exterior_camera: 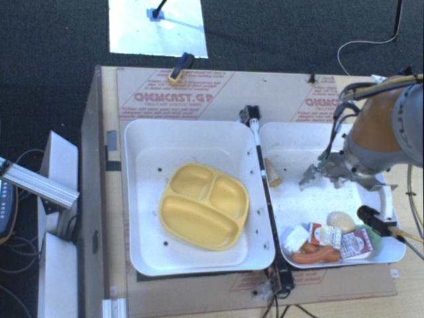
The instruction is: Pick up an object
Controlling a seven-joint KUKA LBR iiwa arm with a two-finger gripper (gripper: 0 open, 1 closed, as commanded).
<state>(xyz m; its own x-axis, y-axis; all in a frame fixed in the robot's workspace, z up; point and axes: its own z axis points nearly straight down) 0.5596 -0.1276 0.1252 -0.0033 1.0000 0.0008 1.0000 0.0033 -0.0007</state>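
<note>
My gripper (310, 176) hangs over the middle of the right bin (291, 144), with bare bin floor under it and nothing seen in its grasp. A heap of small things lies in that bin's near corner: a white packet (295, 236), a red and white carton (325, 234), a beige egg-shaped thing (340, 220), an orange-red sausage shape (317, 256) and a dark red carton (357, 244). The heap is below and to the right of the gripper, well apart from it. A small tan piece (272, 175) lies by the bin's left wall, just left of the gripper.
The left bin (142, 177) holds a yellow divided tray (204, 205). A dark bar (262, 177) runs along the wall between the two bins. The cardboard bench top (199, 91) extends behind the bins, with a small yellow and black clip (179, 68) at its far edge.
</note>
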